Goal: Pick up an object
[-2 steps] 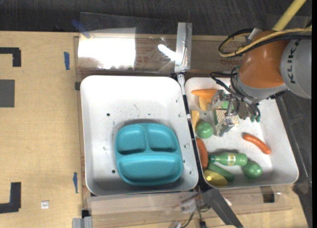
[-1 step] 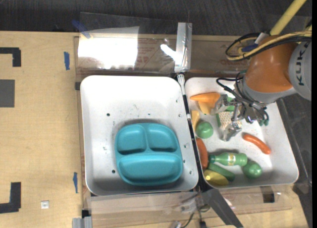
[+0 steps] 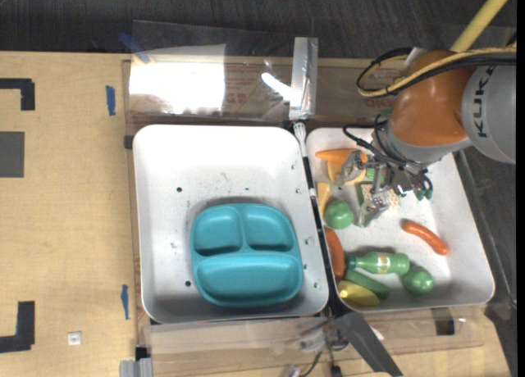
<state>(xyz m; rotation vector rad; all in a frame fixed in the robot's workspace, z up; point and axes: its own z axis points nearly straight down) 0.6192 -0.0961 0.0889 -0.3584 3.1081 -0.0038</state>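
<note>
The gripper [image 3: 376, 203] hangs low in the right bin [image 3: 472, 240]; whether it is open or closed cannot be told. A green ball [image 3: 338, 216] lies just to its left in view, the nearest candidate, an orange carrot [image 3: 425, 236] on the opposite side

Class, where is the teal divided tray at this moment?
The teal divided tray lies in the left white bin, toward its near edge, left of the toy-filled right bin.

Open room across upper left bin [image 3: 164, 154] above teal tray [image 3: 244, 254]; right bin [image 3: 472, 244] crowded along lower edge by green bottle [image 3: 377, 264].
</note>
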